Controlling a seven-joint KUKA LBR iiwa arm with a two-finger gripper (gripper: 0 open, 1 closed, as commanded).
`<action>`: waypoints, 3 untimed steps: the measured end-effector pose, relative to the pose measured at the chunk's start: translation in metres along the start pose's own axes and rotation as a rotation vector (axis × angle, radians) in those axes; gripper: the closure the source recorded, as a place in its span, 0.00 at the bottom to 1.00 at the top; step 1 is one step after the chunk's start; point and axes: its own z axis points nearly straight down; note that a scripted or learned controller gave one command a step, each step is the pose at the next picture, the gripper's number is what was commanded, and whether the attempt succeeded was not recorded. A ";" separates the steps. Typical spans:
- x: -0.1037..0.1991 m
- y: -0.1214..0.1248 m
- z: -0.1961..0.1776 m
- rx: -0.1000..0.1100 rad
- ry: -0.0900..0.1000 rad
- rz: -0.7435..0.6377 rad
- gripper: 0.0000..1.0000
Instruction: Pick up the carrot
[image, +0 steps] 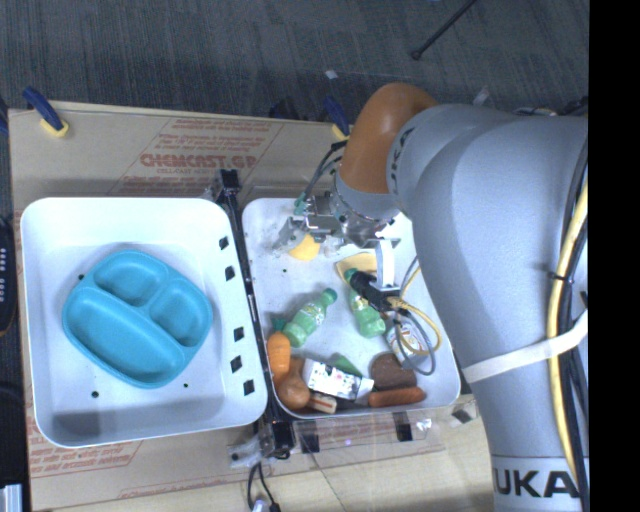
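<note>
The gripper (312, 226) hangs at the right bin's (262, 222) far end; its fingers' state I cannot tell. The carrot (279, 353) lies nearer the camera, well apart. Cardboard (190, 152) beyond reads "CHEMCAST", arm "UKA".

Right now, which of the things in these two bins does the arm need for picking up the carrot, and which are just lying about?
For the job:
carrot, at the right bin's left wall
gripper, near that bin's far end

Just lying about:
blue divided plate, in the left bin
green bottle
second green bottle
small printed carton
sausage
yellow piece
</note>
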 end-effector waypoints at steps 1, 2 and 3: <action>-0.066 0.004 -0.002 -0.012 -0.005 -0.217 0.00; -0.063 0.005 -0.014 -0.013 -0.005 -0.226 1.00; 0.009 0.001 -0.028 -0.004 0.004 0.130 1.00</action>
